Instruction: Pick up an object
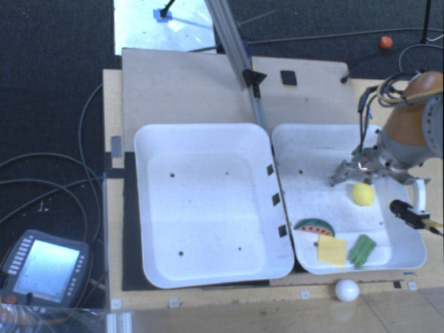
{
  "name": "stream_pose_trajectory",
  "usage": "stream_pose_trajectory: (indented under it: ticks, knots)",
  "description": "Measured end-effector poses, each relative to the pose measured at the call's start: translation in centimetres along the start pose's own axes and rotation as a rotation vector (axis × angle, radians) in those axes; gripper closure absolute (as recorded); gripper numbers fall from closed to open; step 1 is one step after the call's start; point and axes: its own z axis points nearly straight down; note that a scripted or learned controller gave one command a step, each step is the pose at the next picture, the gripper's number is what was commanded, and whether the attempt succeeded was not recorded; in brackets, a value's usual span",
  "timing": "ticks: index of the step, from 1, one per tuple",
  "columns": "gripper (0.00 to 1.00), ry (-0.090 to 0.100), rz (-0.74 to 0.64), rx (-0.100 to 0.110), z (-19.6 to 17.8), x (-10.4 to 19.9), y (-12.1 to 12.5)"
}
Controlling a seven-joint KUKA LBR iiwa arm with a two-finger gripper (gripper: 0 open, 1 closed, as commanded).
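My gripper (357,177) hangs low over the right bin (305,151), near its back right part, with its fingers spread open and nothing between them. A yellow ball (363,194) lies on the bin floor just in front of the fingertips, apart from them or barely touching. Nearer the front of the same bin lie a watermelon slice (314,226), a flat yellow square (332,250) and a green piece (362,250).
The left bin (159,144) stands beside the right one, with a shared ridge between them. A white ball (347,290) rests on the bench outside the right bin's front rim. A slanted metal pole (232,40) rises behind the bins.
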Motion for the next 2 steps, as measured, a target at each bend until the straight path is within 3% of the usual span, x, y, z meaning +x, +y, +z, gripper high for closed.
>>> stream_pose_trajectory:
  ticks: [1,2]
  knots:
    - [1.00,-0.001,-0.001,-0.004,-1.3,0.0,0.1]
    - [1.00,-0.001,0.000,-0.005,-5.9,-0.8,0.2]
